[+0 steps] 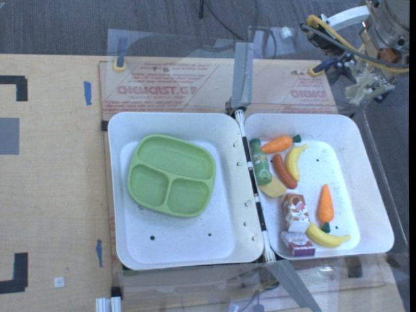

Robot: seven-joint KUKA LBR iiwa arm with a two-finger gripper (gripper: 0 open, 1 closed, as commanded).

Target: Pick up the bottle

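- Up in the far right corner, the tool (pixel 369 88) hangs beyond the back rim of the right-hand shallow white plastic bin (pixel 374 174), over the table edge; whether it is wide or narrow cannot be told, as cables and brackets crowd it.
- Nearest below and to the left of the tool lies a small orange plastic carrot (pixel 279 143), with a yellow toy banana (pixel 296 161) and a red toy sausage (pixel 284 171) beside it.
- Further left of those, well apart from the tool, the green plastic bottle (pixel 260 162) lies on its side hard against the bin's left wall, cap end toward the back.
- Judged from this, the step in hand is the approach: the tool must travel down and left across the bin.
- For a clean grasp, set the jaws across the bottle's short width, and descend near its middle.
- Watch the wall on one side and the pale yellow piece (pixel 273 188) touching its near end; both leave little room.
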